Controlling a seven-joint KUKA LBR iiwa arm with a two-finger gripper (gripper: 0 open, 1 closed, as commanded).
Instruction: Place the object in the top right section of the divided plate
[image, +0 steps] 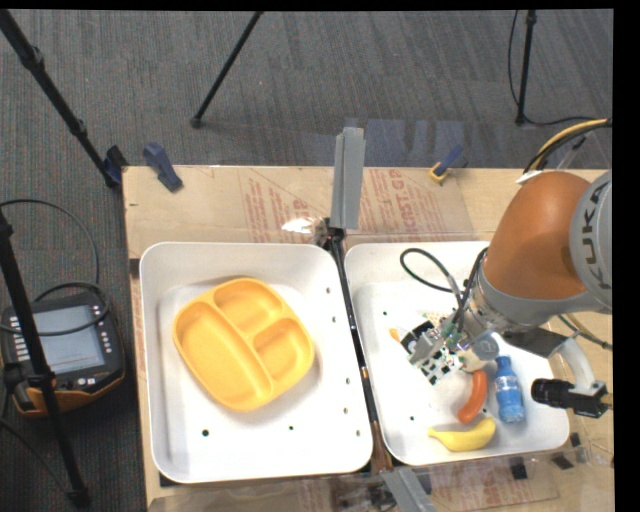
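Plate (245, 343), yellow and divided into three sections, lies flat in the left bin (150, 300), turned at a slant, with one long section along its left side and two smaller ones on its right. The candidate objects for the task all sit in the right bin (390, 262), well apart from the plate and separated from it by the two bins' adjoining walls. A banana (462, 436) rests near that bin's front edge. Just above it lies an orange-red sausage-shaped item (473, 397), and a small blue bottle (508, 392) lies just beside that item on its right. The gripper (438, 352), marked with a black-and-white checked pattern, is low over the middle of the right bin, to the left of these three objects. Whether it is open, closed or holding anything cannot be told from this angle. The arm (540, 250) enters from the right, its orange band hiding part of the bin. A black cable (425, 265) loops above the gripper. A control pendant (65, 345) sits on the floor to the left of the bench.
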